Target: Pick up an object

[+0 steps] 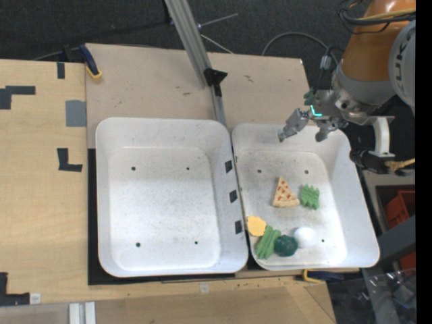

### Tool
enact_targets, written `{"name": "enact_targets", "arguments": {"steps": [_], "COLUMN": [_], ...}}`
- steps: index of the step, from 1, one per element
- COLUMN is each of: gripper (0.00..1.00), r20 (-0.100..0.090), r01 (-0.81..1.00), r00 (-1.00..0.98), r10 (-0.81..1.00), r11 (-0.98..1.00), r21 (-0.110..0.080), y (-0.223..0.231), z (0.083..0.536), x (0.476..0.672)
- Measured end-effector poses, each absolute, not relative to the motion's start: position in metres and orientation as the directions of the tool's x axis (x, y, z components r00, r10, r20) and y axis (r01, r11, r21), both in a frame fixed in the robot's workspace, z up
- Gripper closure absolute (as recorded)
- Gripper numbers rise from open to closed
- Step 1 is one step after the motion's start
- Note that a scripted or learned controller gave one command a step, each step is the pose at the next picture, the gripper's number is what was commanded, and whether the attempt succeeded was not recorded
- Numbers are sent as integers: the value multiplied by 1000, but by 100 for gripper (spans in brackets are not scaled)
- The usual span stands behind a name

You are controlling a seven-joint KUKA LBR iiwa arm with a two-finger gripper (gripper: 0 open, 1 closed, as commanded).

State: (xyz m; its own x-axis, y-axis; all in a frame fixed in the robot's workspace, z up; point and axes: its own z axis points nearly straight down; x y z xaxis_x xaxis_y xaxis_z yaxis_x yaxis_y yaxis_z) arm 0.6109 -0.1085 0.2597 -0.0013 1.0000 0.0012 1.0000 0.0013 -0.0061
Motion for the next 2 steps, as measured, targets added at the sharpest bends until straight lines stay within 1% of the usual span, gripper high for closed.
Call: {"name": "enact_targets", "arguments": {"steps": [1,2], "gripper": [0,0], "r20": [0,0], "r01": [1000,1000], "r00": [-2,-1], "r10": [1000,1000], "r11": [2,1], "r21": [-2,-8], "y": [-109,-113], "z": [262,199], "x": [612,608]}}
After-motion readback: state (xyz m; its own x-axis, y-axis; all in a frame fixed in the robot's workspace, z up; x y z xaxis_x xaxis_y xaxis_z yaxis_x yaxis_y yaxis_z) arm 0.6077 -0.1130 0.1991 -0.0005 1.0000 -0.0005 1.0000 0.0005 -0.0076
